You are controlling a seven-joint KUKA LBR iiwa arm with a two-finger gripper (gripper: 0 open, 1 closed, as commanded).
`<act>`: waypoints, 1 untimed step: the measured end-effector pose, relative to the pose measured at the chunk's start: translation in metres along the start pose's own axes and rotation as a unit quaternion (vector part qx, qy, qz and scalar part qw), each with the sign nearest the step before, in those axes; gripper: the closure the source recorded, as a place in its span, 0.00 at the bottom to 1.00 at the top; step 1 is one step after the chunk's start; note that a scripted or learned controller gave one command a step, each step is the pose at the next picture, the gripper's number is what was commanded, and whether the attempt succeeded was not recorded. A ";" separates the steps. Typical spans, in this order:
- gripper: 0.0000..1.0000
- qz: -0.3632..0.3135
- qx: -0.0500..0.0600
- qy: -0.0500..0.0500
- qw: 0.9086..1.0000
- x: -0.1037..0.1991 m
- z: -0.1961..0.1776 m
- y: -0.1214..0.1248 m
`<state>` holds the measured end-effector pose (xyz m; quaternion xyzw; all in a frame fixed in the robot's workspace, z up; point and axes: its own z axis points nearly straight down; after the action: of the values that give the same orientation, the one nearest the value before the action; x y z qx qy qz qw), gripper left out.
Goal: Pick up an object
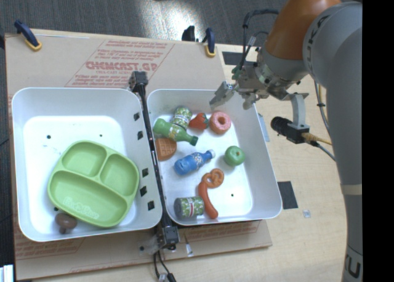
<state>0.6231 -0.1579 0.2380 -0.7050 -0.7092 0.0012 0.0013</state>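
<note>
Nearest you, at the front of the right bin (261, 204), a small squat jar (189, 207) with a green label lies on its side, touching the lower end of an orange pretzel-shaped twist (209, 191) with a smooth plastic sheen. Behind them you see a glossy blue bottle (192, 162) lying flat, a round green apple (234, 156), and a tan ridged waffle-like piece (165, 149) against the bin's left wall. Further back lie a green bottle (174, 131) on its side, a second labelled can (181, 115), a red strawberry-like piece (197, 121) and a pink ring doughnut (220, 122).

Your gripper (234, 96) hangs at the right bin's back rim, just above and beside the doughnut. Its two grey metal fingers look spread apart, and you can see nothing between them.

Over in the left bin (37, 105) rests a matte pale-green plate (93, 183) with three compartments, tilted across the floor; a small brown rounded lump (65, 221) sits at its front corner. Both bins are shallow, smooth white, with rounded corners, on a flat cardboard sheet (117, 62) printed in red.
</note>
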 end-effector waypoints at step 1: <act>0.00 -0.001 -0.002 0.001 1.000 0.110 -0.050 -0.028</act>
<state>0.5951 -0.0484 0.2881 -0.7044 -0.7098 -0.0004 0.0007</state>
